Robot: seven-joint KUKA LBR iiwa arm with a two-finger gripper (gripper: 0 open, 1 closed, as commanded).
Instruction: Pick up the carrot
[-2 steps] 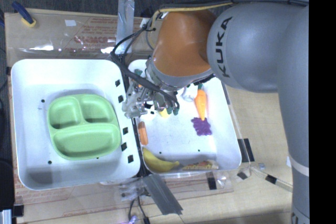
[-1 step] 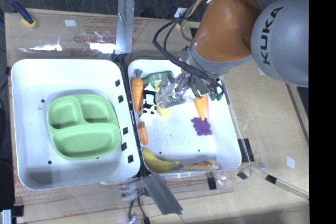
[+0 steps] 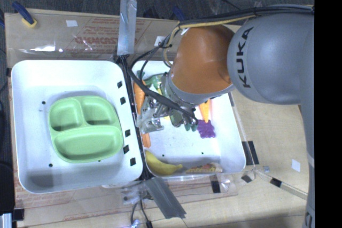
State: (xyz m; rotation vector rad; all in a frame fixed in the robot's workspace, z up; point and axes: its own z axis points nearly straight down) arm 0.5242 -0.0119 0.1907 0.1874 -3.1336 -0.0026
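Because the banana (image 3: pixel 163 166) lies by the near wall of the right bin (image 3: pixel 235 153), just below the hand (image 3: pixel 152 121), it could get bumped or picked by mistake if the hand slips that way.

A little farther in, the hand is low in the bin, next to the wall that the two bins share. The carrot (image 3: pixel 139 97) looks like the long orange stick that lies along that same wall. Part of it is hidden by the hand. The hand seems to be on it or right beside it, but it is too hard to see whether the hand is open or closed, or whether it has the carrot at all.

The big worry is that wall. The carrot is pressed so close to it that there may be no room on that side. The hand could hit the wall, push the carrot along, or close on nothing and come up with no carrot.

The purple grapes (image 3: pixel 206 128) sit just to the side, and a small orange thing (image 3: pixel 204 109) sits beside them. It has the carrot's colour, so it might be picked by mistake.

Farther back, a green thing (image 3: pixel 155 83) lies under the arm (image 3: pixel 267 56), and the cables there could catch.

The green plate (image 3: pixel 84 128) in the left bin (image 3: pixel 21 78) is well apart and looks safe.
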